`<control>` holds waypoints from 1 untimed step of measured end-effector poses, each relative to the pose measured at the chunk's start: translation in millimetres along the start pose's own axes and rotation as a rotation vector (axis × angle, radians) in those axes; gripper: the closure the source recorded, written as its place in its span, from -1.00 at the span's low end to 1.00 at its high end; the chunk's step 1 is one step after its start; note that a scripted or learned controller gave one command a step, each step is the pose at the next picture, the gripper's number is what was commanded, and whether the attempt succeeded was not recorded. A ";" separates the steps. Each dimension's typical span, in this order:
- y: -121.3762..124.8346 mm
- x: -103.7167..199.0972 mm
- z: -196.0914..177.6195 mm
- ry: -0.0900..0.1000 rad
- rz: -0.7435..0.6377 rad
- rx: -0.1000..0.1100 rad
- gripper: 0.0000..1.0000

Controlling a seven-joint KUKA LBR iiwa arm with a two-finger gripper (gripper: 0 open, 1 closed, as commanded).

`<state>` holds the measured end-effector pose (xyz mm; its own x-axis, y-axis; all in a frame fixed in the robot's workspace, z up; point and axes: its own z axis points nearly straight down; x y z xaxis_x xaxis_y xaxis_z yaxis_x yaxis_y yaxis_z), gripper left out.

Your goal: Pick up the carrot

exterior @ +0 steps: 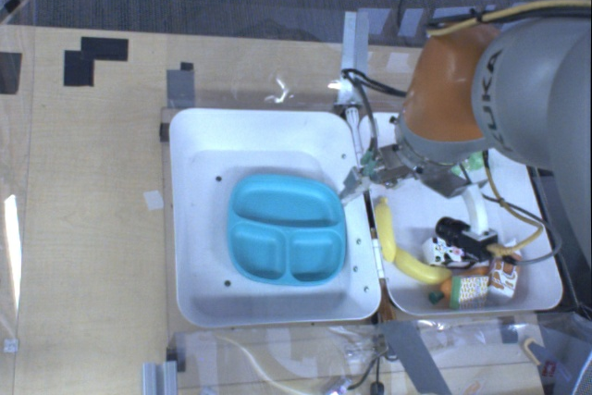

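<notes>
Gripper (pixel 356 183) hangs over the wall between the two bins, and I cannot tell its state. Carrot (pixel 442 294) lies near the front edge of the right bin (pixel 546 291), beside a banana (pixel 400 250). Left bin (pixel 194 199) carries a blue tray (pixel 285 228).

Arm (pixel 518 79): grey, enters from the right, fills the upper right of the camera view.
Orange band (pixel 444 97): sits above the wrist, facing left.
Gripper (pixel 356 183): extends left and down from the wrist; finger state unclear.
</notes>
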<state>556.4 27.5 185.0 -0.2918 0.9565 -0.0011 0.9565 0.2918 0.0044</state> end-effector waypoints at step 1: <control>-0.7 -8.6 0.3 0.000 -0.178 0.001 -1.00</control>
<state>558.3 19.0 184.8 -0.4570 0.8895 -0.0014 0.8895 0.4570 0.0034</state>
